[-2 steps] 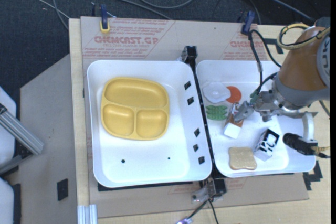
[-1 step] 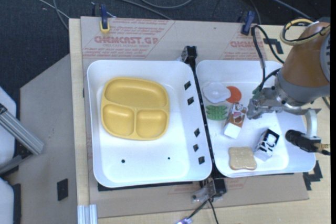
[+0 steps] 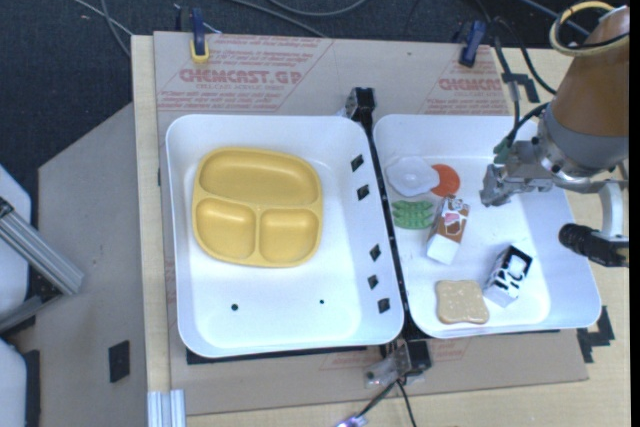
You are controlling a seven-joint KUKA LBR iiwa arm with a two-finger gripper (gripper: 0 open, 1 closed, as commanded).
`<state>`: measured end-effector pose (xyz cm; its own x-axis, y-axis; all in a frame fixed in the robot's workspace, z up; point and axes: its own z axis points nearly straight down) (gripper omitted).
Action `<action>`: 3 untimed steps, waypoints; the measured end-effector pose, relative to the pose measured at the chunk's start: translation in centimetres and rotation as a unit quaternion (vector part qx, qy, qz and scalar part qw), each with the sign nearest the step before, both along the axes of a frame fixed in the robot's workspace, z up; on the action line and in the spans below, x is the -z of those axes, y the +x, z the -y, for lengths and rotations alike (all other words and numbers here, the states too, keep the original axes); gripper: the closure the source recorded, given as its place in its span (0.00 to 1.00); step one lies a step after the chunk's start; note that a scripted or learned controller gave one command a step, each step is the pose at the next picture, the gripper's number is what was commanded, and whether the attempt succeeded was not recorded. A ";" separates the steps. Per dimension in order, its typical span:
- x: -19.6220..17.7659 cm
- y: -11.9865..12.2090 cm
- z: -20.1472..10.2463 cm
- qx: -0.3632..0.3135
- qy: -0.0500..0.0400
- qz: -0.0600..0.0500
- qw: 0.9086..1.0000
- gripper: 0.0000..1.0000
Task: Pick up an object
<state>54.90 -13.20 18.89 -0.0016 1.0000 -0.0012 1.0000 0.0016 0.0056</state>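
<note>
The right bin (image 3: 560, 245) holds several small objects. A clear plastic cup (image 3: 408, 175) lies next to an orange disc (image 3: 445, 181), with a green-striped item (image 3: 412, 213) just below them. A small brown and white carton (image 3: 448, 230) lies at the middle. A slice of toast (image 3: 461, 302) rests near the front rim, and a black and white block (image 3: 510, 273) sits to its right. My gripper (image 3: 500, 187) hangs over the right bin's upper right part, beside the orange disc and apart from it. No object shows in it.
The left bin (image 3: 300, 315) bears a yellow three-compartment plate (image 3: 258, 206). A black divider with clips (image 3: 375, 215) runs between the bins. Cables (image 3: 300, 10) trail across the dark floor behind the bench. A black arm part (image 3: 595, 243) overhangs the right bin's right rim.
</note>
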 end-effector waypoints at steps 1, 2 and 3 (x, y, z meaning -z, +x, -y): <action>-4.4 0.2 0.1 0.000 0.000 0.000 1.000 1.00; -7.8 0.3 0.1 0.000 0.000 0.000 1.000 1.00; -6.1 1.4 -5.2 -0.002 0.002 -0.004 1.000 1.00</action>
<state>56.27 -7.97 24.96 -0.0051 1.0000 0.0024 1.0000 0.0051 -0.0029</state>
